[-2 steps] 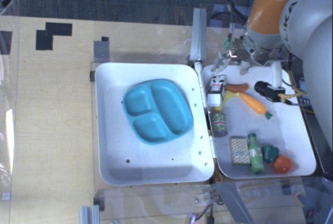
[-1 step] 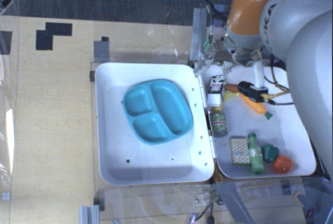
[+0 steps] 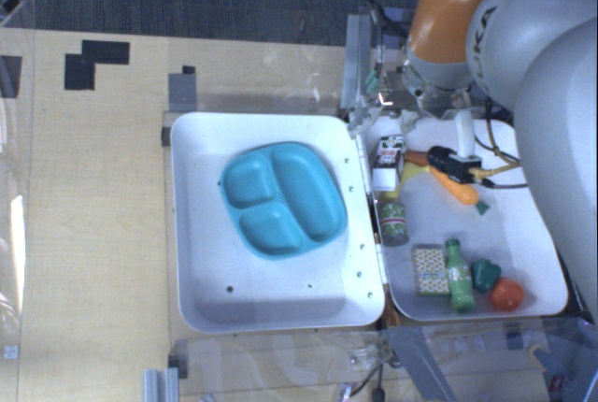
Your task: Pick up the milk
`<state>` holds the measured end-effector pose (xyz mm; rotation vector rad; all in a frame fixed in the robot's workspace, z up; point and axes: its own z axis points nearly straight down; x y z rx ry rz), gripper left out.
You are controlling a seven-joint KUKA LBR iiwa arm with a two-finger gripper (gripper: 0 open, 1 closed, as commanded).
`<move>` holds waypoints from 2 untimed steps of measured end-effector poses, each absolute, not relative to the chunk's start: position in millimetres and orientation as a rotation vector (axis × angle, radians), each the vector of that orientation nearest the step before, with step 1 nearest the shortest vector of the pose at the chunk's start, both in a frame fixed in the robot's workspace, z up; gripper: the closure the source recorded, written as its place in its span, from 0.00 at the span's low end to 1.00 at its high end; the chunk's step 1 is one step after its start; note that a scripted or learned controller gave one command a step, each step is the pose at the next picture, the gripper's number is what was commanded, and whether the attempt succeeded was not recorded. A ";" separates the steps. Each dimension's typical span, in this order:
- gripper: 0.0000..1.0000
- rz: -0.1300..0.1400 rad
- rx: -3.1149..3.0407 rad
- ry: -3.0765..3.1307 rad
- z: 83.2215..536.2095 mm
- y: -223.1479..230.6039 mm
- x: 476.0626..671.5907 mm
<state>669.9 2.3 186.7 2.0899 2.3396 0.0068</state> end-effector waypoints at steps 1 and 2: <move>0.00 0.005 2.030 2.391 186.5 5.3 669.8; 0.00 0.005 2.030 2.391 186.5 5.2 669.8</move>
